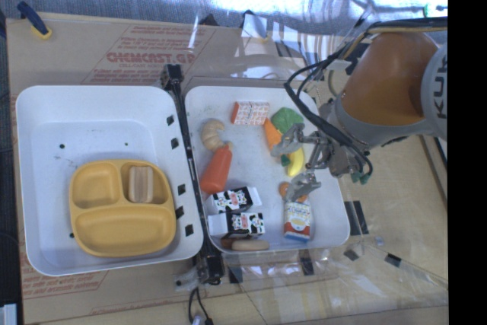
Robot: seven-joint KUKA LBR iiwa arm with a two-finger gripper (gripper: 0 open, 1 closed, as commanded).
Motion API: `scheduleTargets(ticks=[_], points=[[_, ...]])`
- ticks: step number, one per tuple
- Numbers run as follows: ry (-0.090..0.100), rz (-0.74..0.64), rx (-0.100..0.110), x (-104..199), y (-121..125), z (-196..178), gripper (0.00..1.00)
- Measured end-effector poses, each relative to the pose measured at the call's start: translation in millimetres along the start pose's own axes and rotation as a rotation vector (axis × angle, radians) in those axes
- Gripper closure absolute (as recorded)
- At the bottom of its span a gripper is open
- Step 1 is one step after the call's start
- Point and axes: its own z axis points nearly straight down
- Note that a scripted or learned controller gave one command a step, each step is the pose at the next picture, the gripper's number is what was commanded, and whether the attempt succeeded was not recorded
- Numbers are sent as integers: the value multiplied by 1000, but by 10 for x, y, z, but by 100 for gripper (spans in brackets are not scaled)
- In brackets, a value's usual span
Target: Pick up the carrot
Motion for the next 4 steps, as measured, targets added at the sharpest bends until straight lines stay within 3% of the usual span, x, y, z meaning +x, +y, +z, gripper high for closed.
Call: scheduleTargets(ticks=[1,2,3,4], points=[[-4,140,1,-731,-526,1370,0],[-8,130,2,-758,-498,1243,100],[-6,-99,0,-1164,-506,1350,100],[1,-378,-2,-516,-524,1371,100]])
